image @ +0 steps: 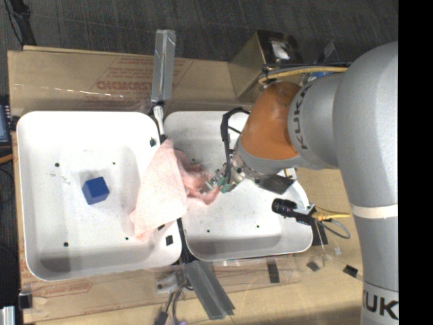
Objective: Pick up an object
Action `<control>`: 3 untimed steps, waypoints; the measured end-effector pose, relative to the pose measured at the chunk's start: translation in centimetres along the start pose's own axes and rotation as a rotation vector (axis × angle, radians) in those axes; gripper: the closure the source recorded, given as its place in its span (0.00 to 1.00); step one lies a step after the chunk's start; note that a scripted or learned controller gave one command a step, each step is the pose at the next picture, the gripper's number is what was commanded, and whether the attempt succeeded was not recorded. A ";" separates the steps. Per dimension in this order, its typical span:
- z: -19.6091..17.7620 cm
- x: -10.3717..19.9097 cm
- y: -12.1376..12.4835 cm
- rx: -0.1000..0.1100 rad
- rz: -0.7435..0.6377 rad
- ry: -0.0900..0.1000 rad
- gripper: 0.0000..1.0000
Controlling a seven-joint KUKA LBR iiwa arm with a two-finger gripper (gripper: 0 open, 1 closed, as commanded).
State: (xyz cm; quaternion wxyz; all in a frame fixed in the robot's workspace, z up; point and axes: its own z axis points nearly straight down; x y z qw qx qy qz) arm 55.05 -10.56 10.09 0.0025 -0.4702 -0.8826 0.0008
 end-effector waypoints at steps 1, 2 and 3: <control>-9.2 -1.3 9.1 -0.004 0.199 -0.004 1.00; -9.2 -1.2 9.1 -0.003 0.198 -0.003 0.00; -2.9 -5.1 5.7 -0.002 -0.080 -0.002 0.00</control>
